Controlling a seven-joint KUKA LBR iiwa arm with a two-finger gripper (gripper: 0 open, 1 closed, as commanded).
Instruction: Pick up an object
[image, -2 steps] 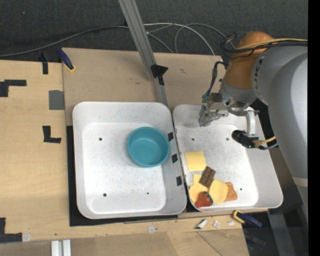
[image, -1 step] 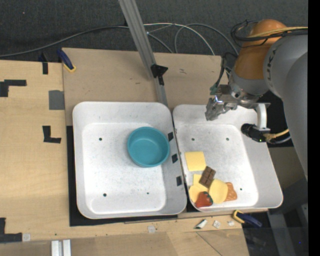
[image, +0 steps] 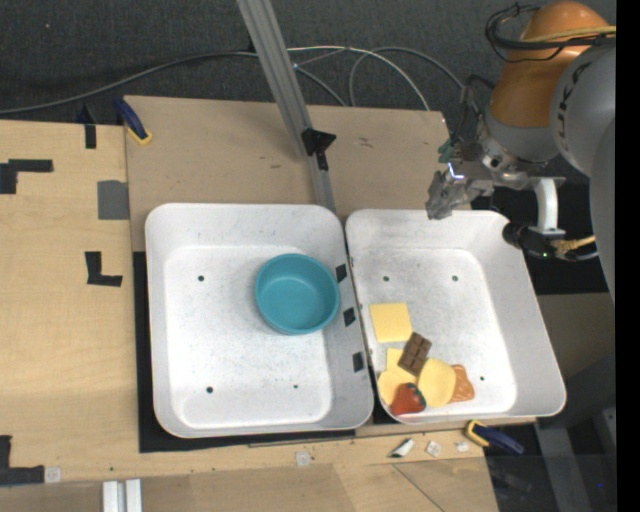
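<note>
A cluster of small food-like pieces lies at the right bin's near edge, unpicked, while the gripper hangs over its far rim, its grip state impossible to tell.

Round teal plastic bowl in the speckled white left bin; pale yellow square block, brown chocolate-looking piece, red round piece in the right one.

Left bin: bowl near its right wall. Right bin: small items clustered at the front left corner. Gripper above the right bin's rear rim.
</note>
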